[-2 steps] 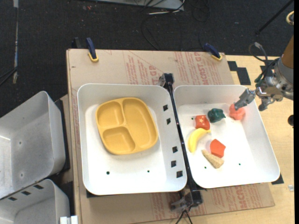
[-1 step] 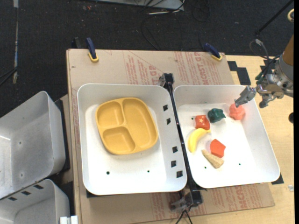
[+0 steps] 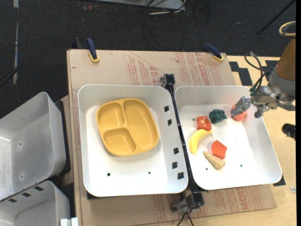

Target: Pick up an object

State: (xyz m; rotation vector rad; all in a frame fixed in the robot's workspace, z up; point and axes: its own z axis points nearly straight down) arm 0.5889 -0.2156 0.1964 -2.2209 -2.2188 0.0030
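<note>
My gripper hangs over the far right part of the right bin, and it is open. Its left finger is right above a small red piece; I cannot tell whether they touch, and nothing is clamped between the fingers. Further left in the same bin lie a dark green object, a small red fruit, a yellow banana, a red block and a tan wedge.
The left bin holds a yellow divided plate. A black divider runs between the two bins. Grey tubs stand off the bench at the left. Clamps sit on the bench's far edge.
</note>
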